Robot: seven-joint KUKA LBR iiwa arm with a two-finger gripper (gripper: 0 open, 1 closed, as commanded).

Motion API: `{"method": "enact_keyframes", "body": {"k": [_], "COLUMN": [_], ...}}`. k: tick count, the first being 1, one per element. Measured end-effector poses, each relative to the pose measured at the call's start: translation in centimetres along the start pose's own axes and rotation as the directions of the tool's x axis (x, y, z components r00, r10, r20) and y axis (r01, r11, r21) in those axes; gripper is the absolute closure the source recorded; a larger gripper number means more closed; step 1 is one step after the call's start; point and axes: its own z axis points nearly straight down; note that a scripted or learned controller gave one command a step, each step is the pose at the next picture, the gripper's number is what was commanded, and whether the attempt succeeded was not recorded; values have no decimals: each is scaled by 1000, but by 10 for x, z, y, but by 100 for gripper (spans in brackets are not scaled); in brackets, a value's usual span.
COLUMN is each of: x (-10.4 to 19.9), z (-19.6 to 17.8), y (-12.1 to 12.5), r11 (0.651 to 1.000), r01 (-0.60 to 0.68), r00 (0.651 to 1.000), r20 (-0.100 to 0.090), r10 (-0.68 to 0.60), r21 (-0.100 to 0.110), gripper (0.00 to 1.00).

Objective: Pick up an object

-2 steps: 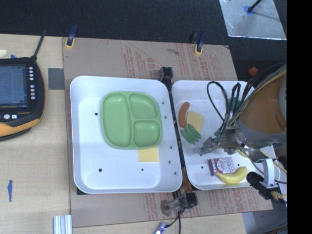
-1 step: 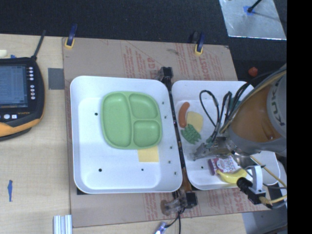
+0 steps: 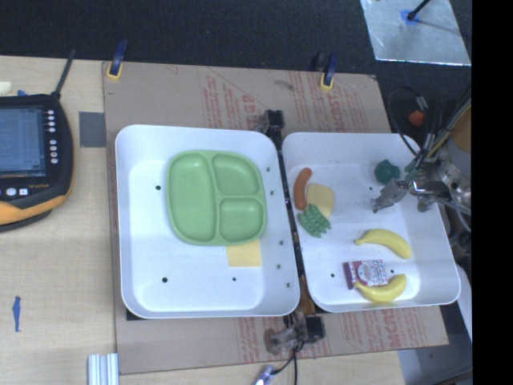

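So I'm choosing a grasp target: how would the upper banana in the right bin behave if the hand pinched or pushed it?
The banana is curved and lies flat, so a push would likely spin it. It looks smooth, probably plastic: stiff, light, perhaps slippery. It lies apart from other items.

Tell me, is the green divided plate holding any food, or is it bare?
Bare. All three compartments of the green plate show plain green.

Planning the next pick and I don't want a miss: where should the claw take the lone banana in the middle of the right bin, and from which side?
Probably at the banana's thick middle, coming straight down from above. It lies flat on the right bin's floor with bare floor around it. Set the fingers across its narrow width, since its curved ends taper and may slip.
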Motion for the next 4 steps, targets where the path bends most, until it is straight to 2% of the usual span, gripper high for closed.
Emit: {"method": "enact_keyframes", "body": {"k": [1,2,3,4], "x": [-16,50,-16,13], "z": [30,91,61,88], "y": [3,-14,7,-57], "r11": [1000,1000,1000,1000], "r01": [0,2,-2,1], "r00": [1000,1000,1000,1000], "r20": [-2,-3,-1,-3], "r10": [0,-2,2,-1], "r21": [4,5,2,5], "gripper": [0,0,0,0]}}
